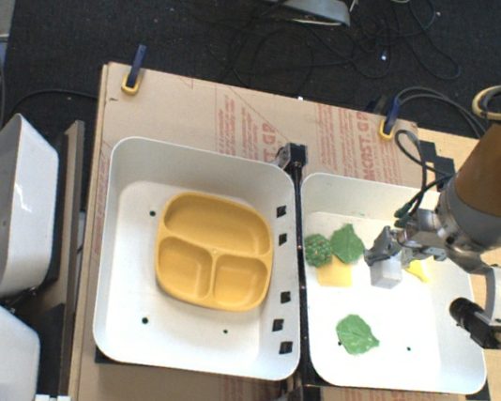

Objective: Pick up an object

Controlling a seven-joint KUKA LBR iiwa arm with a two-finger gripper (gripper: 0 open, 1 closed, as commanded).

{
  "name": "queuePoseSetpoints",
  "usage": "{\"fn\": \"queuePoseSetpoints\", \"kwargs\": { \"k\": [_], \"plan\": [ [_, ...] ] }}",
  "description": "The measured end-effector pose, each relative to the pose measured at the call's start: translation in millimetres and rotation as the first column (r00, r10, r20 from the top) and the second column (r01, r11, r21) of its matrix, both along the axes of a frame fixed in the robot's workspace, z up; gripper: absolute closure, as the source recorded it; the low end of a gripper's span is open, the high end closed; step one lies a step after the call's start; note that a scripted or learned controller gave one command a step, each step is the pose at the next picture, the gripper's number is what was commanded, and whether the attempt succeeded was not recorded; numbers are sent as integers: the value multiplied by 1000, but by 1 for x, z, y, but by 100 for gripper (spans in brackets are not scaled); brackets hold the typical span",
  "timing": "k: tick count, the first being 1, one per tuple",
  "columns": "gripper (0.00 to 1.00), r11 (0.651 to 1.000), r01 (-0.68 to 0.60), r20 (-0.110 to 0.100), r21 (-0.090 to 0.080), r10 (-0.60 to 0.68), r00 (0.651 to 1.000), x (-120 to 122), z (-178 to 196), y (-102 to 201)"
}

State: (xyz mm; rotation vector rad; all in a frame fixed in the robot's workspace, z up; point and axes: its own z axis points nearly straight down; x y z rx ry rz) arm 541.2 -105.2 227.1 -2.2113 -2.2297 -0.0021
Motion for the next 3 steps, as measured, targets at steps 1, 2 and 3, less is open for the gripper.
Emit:
{"fn": "queuePoseSetpoints", "kwargs": {
  "k": [1, 2, 3],
  "plan": [
    [100, 1000, 1, -2, -1, -1, 1000, -10, -6, 59],
    [100, 1000, 1, 0, -1, -1, 1000, -13, 6, 113],
    [100, 1000, 0, 0, -1, 0, 1000, -15, 11, 175]
  ]
}}
